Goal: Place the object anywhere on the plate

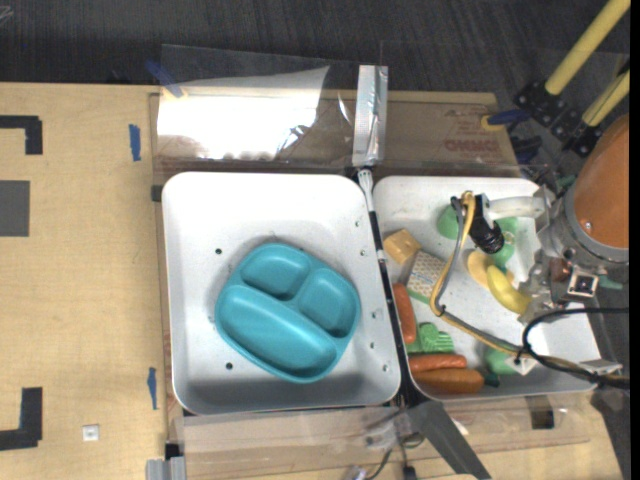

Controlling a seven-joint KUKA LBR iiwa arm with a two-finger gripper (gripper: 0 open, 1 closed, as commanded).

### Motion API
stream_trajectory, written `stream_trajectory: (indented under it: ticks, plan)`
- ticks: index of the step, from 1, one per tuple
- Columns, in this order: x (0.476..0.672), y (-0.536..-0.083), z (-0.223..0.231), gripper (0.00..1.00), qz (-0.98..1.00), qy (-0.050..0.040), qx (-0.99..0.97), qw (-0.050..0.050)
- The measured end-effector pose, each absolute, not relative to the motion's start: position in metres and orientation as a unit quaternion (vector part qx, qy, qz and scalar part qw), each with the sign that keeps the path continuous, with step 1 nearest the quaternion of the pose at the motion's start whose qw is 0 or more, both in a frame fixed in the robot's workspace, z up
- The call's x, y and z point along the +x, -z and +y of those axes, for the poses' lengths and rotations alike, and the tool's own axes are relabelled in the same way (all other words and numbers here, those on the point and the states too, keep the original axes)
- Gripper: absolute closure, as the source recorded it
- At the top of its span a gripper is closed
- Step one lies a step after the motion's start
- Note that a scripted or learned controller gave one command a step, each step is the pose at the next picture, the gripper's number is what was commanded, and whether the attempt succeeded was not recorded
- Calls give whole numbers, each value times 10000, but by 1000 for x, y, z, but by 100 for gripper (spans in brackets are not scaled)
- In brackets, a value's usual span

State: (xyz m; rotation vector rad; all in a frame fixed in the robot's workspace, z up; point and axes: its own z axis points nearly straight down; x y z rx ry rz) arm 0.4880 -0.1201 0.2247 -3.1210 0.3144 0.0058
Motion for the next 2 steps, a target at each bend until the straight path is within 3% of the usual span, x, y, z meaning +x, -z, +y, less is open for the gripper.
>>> stream_trajectory:
  ticks: [1, 2]
  plan:
    - [491, -302, -101, 100, 989, 29, -9951, 19]
    - [493, -286, -139, 100, 1033, 5, -9946, 28]
